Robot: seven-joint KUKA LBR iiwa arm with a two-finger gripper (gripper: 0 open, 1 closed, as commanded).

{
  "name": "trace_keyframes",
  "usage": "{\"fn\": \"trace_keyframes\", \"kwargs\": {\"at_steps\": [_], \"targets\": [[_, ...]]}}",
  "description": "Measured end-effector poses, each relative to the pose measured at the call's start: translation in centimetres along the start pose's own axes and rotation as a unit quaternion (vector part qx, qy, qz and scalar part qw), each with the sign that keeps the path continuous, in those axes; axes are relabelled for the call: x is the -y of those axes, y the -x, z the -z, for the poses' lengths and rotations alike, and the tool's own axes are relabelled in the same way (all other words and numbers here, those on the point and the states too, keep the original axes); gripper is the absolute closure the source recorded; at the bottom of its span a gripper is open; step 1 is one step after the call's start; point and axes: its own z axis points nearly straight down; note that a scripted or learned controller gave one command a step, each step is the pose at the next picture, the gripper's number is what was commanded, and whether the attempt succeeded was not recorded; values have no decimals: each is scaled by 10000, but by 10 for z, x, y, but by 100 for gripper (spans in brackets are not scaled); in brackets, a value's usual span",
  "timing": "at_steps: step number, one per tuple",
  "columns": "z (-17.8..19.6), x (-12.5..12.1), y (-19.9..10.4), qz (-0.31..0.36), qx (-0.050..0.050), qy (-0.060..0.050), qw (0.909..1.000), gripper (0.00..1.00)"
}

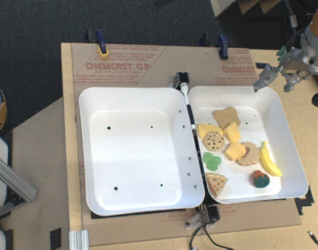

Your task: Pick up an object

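Two shallow white bins sit side by side on a cardboard-covered bench point(148, 61). The left bin point(96, 119) shows four dark dots on its floor. The right bin point(284, 119) holds nine toy food items: one slice of toast point(226, 116), one yellow cheese wedge point(205, 129), one chocolate-chip cookie point(213, 140), two yellow-orange blocks point(232, 133) point(235, 151), one round tan biscuit point(249, 155), one banana point(269, 160), one green leafy piece point(212, 162), one pizza slice point(217, 183) and one small red-and-green item point(261, 179), too small to name. Two blue clamps point(101, 39) point(222, 46) grip the bench's far edge.

The gripper point(276, 79) hangs above the far right corner of the right bin, its two fingers spread apart with nothing between them. All food items lie nearer the camera and to the left of the gripper; the toast is closest to it, the pizza slice farthest.
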Motion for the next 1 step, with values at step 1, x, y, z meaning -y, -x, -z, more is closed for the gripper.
{"fn": "trace_keyframes", "kwargs": {"at_steps": [1], "targets": [[11,-1,0,5,8,19,10000,100]]}}
